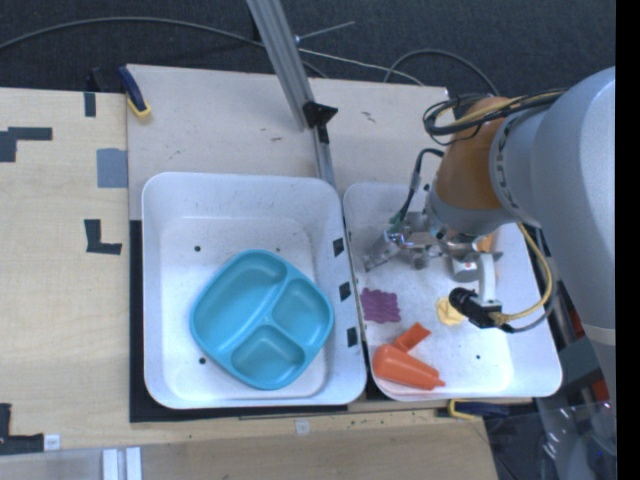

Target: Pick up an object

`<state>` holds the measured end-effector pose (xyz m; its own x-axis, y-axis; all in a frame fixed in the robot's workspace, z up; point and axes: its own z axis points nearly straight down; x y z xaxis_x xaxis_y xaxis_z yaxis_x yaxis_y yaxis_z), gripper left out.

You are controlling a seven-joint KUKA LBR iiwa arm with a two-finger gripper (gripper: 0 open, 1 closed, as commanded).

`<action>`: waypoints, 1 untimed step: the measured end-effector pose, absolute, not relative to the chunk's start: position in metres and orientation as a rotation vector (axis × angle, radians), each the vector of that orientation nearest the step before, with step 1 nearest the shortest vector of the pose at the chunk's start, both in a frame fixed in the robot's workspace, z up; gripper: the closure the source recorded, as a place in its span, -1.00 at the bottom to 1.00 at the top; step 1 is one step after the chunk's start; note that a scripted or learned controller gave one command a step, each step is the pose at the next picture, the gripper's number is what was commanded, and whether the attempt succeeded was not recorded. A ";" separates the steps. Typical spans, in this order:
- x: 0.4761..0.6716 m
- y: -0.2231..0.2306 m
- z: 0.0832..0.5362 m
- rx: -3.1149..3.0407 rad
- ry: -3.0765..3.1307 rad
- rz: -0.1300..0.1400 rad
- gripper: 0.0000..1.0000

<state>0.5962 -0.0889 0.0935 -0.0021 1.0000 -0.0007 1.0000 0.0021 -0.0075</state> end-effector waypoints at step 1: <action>0.598 -0.088 0.107 -2.215 -2.223 0.003 1.00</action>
